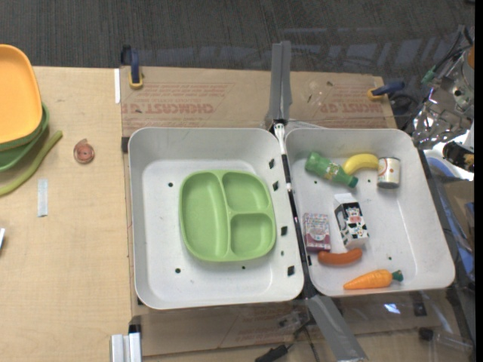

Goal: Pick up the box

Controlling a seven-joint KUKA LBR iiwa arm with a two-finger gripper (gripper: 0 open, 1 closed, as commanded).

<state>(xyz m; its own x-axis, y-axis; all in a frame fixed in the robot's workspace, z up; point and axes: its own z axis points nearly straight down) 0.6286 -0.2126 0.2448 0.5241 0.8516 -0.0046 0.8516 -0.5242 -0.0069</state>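
- Two white bins sat side by side mid-frame: the left bin (147, 202) and the right bin (430, 225).
- The left one held a green three-section plate (226, 216), lying flat around the middle.
- Two boxy things were in the right bin, so take your pick: a small pink box (316, 231) lay flat near that bin's left wall, and a white carton with black print (351, 223) was just to its right, very close to it or maybe touching.
- Below those two was a reddish sausage (340, 258), and lower still an orange carrot (372, 279) near the bin's bottom rim.
- Along the top of the right bin were a green bottle (330, 168) on its side, a banana (361, 162) right beside it, and a small can (389, 172) next to the banana.
- Nothing was touching either box from above.
- The claw: honestly couldn't tell how far open it was or whether it had hold of anything.
- In the upper left of the frame, an orange plate (16, 93) was stacked on green ones on the wooden bench (68, 277).
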